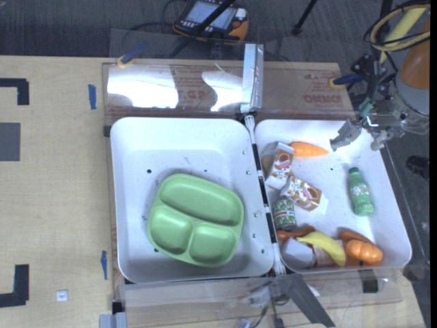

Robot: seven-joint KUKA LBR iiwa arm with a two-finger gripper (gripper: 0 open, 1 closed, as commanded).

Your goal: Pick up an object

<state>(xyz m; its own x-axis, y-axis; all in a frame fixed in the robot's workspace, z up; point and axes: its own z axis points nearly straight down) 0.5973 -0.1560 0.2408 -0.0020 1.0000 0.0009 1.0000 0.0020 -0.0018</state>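
The robot arm (413, 80) is grey with a fat orange band near its end. Yellow and black cables (396, 22) loop beside it. Its gripper (360, 134) has two small silver metal fingers.

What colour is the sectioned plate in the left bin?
Light green all over; the sectioned plate shows plainly in the camera view.

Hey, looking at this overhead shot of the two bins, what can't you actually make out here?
- Hand, camera view: blurred at the right bin's top corner; nothing visibly between its fingers.
- Small cartons: printed labels too small to read.
- White item at the right bin's front: partly covered by the banana, so unidentifiable.
- Arm: cut off by the picture's right edge.
- Handheld device behind the bench: screen too small to read.
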